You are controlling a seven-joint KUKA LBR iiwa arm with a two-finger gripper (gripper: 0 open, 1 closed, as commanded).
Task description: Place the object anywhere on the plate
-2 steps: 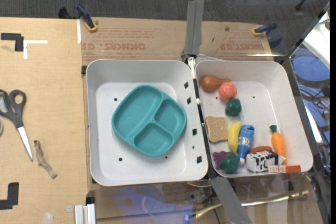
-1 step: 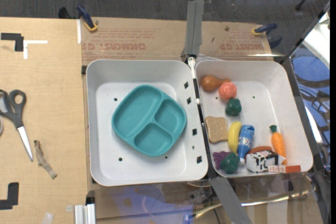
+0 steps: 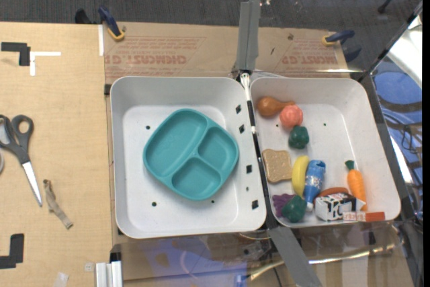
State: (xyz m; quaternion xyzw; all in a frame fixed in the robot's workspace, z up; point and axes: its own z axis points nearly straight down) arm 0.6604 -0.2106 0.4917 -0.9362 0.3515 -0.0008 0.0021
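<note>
Near edge of right bin [image 3: 376,144]: white box [image 3: 334,206], dark green item [image 3: 294,210] on a purple one [image 3: 282,200], carrot [image 3: 355,183] by the right wall. Blue bottle [image 3: 314,179], banana [image 3: 299,171], toast slice [image 3: 277,165] mid-bin. Far end: brown pear shape [image 3: 271,105], pink ball [image 3: 291,115], green ball [image 3: 299,137]. Teal three-section plate [image 3: 191,154] centred in left bin [image 3: 127,165], nothing on it. Scissors [image 3: 21,151] at bench left edge. Gripper state: can't tell.

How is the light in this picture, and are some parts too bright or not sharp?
In the camera view, light is even and soft over the teal plate and both white bins, with faint shadows only; the far right edge by the right bin is washed out by strong brightness; small toys like the carrot look slightly soft, not crisp.
</note>
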